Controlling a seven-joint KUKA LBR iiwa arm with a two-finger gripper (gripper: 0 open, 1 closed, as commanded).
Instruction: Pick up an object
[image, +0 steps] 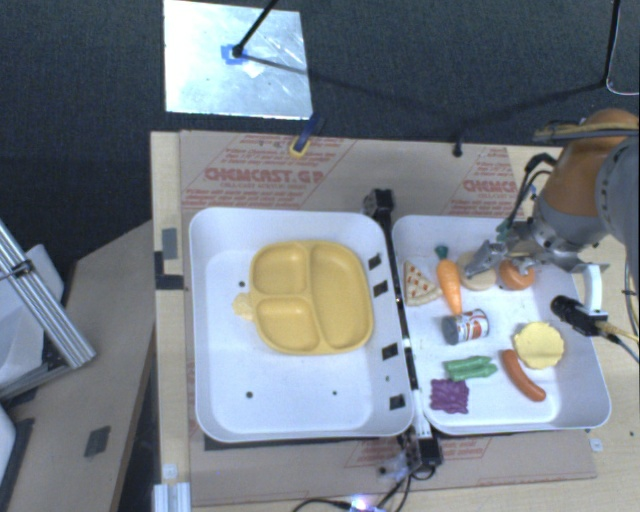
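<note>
Nearest the lens, at the front of the right bin (590, 405): purple grape cluster (449, 396), with green pod (470, 367) just behind. Gripper (488, 260) low over the bin's rear, right of the carrot (450, 285); open or closed, cannot tell. Just beneath and beside it, likely targets: tan round piece (480, 279), pale, flat and partly hidden, touching an orange round item (517, 275), smooth and glossy. Outward: pizza slice (420, 283), small can (466, 327), yellow disc (540, 345), sausage (524, 375); in the left bin (215, 400), a yellow divided plate (305, 297). For a clean pick: centre on one piece only, descend straight, close across its narrow width, avoid nudging the neighbour.
</note>
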